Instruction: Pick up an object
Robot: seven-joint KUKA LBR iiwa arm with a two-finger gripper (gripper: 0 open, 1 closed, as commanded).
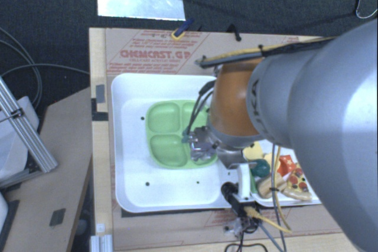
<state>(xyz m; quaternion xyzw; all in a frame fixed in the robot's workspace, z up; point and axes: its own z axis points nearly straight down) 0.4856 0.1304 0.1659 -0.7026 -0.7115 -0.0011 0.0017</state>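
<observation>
A light green divided tray (167, 133) lies in the left white bin (133, 186). The arm, grey with an orange band (236, 103), reaches in from the right and hangs over the tray's right side. Its gripper (199, 150) sits low at the tray's right edge, close to or touching it; the wrist hides the fingers. In the right bin (307, 202) lie a yellow piece (254, 153), a dark teal round object (260, 169), and a pizza-slice toy (291, 180) with red and orange spots.
The arm's big grey body covers most of the right bin. Cables (254, 224) hang by the bench's front edge. A cardboard sheet (156, 53) lies behind the bins. Metal framing (23, 133) stands at the left.
</observation>
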